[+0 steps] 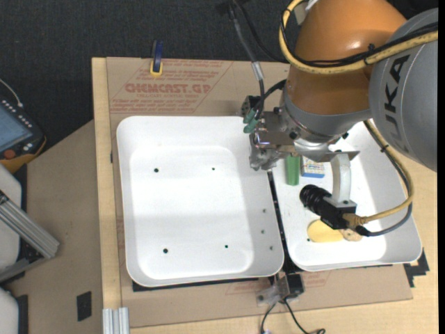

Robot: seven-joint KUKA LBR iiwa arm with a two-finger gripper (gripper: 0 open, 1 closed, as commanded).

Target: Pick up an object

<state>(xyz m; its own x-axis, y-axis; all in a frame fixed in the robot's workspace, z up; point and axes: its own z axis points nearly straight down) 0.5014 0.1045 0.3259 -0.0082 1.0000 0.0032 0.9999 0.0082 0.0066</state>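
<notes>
- Evidently the gripper [263, 158] hangs low at the left wall of the right bin [389, 207], close to the seam with the left bin [188, 214]. The wrist hides its tip, so I cannot tell whether the claw is spread or pressed together, and nothing shows held in it
- The things to pick from lie in the right bin: a green object [293, 172] just beside the gripper, a pale printed item [314, 167] close against it and partly under the arm, and a yellow object [325, 234] near the front rim
- The step in hand looks like the approach, with the green object the nearest target
- To do it well, centre the claw over the green object and across its narrow side, then descend straight
- Keep clear of the bin wall, which could catch the claw
- The printed neighbour may get pinched along with it, so lift slowly
</notes>
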